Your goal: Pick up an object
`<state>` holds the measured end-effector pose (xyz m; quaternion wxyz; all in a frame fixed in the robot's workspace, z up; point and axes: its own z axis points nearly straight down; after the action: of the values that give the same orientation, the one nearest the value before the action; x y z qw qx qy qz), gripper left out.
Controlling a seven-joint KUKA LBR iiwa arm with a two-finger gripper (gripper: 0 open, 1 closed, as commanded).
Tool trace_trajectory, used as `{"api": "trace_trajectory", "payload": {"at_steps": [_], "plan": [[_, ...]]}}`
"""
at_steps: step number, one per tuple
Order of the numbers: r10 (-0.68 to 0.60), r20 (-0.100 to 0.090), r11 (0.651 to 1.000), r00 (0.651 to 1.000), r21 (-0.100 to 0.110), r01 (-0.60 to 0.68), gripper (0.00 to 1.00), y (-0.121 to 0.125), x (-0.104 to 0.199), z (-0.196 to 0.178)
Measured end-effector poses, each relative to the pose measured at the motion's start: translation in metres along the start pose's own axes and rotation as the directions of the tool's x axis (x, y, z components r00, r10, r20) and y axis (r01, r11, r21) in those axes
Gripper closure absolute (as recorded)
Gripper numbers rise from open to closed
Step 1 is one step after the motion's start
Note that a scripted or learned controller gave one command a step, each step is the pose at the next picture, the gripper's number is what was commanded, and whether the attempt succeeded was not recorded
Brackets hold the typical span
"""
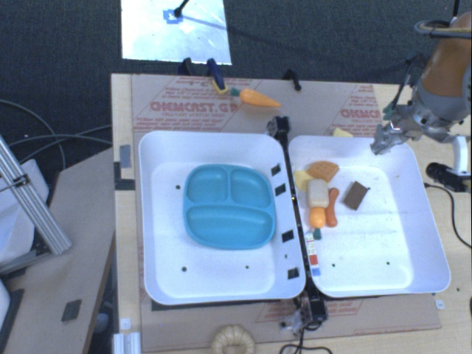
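Gripper point(385, 140) first: we are hovering it over the right bin's point(413, 271) far rim, carrying nothing, because the toy foods we are choosing among, a brown block point(356, 195) and an orange carrot piece point(332, 207), are lying clustered near the bins' shared divider.

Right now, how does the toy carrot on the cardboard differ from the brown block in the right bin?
The toy carrot is orange and tapered with a green end; the brown block is dark and squarish. The carrot lies on the cardboard behind the bins; the block lies inside the right bin. Both lie apart from the gripper.
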<state>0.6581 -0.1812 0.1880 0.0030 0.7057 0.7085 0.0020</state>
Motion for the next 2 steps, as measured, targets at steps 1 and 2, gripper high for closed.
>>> {"api": "trace_trajectory", "payload": {"at_steps": [1,2], "plan": [[-0.001,0.000,1.000,1.000,0.000,0.001,1.00,0.002,0.000,-0.040],[-0.003,-0.002,1.000,1.000,0.007,0.003,1.00,-0.014,0.051,-0.032]]}}
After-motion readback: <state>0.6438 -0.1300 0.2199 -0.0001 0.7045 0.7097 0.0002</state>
